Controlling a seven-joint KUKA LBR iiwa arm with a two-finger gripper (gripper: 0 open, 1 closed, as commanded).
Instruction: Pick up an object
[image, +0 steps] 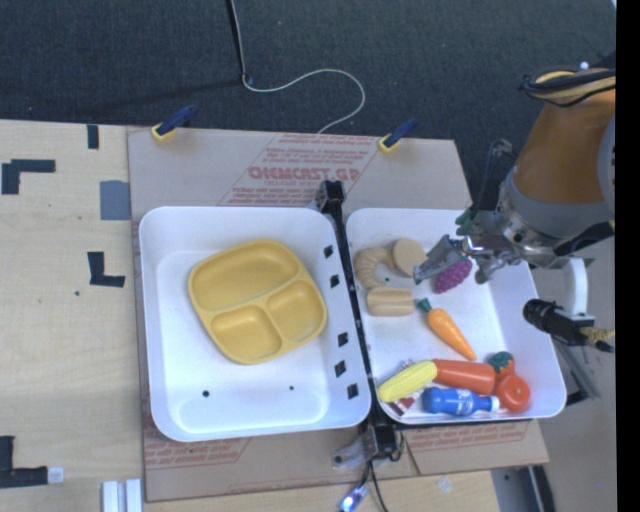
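Grapes (452, 274), purple toy bunch, in right bin (520, 310), upper middle, pinched between fingers (436, 266) of gripper (450, 262). Arm (560, 150) reaches in from right, orange band above wrist. Near grapes: croissant (372, 266), round cookie (407, 255), pale bread stick (390, 301). Carrot (449, 332) just below grapes. Along front wall: corn cob (408, 380), orange-red pepper (468, 375), blue bottle (455, 402), tomato (513, 392). Left bin (165, 330) holds yellow divided tray (258, 299). Both bins on cardboard sheet (290, 170) on table (60, 330).
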